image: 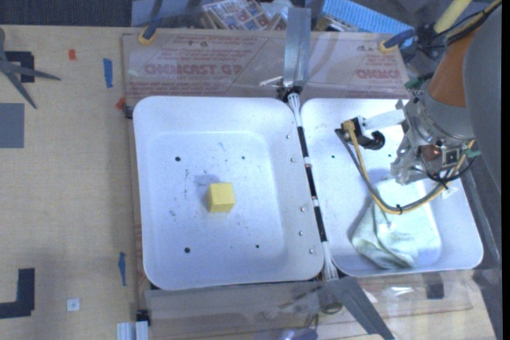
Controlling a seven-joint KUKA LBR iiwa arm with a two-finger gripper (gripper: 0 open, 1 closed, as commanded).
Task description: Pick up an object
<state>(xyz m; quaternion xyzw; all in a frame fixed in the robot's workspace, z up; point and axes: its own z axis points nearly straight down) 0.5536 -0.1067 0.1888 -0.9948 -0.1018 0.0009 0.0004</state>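
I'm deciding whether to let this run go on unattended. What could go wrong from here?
The gripper hangs over the right bin, close to a limp pale cloth; cloth may slip or bunch in a grasp. A yellow cable loops just above the cloth and might snag. The yellow block sits far off in the left bin.

Yellow block (pixel 221 197) in left bin (pixel 159 123); pincer (pixel 404 170) over right bin (pixel 462 251) nr crumpled cloth (pixel 394 239).
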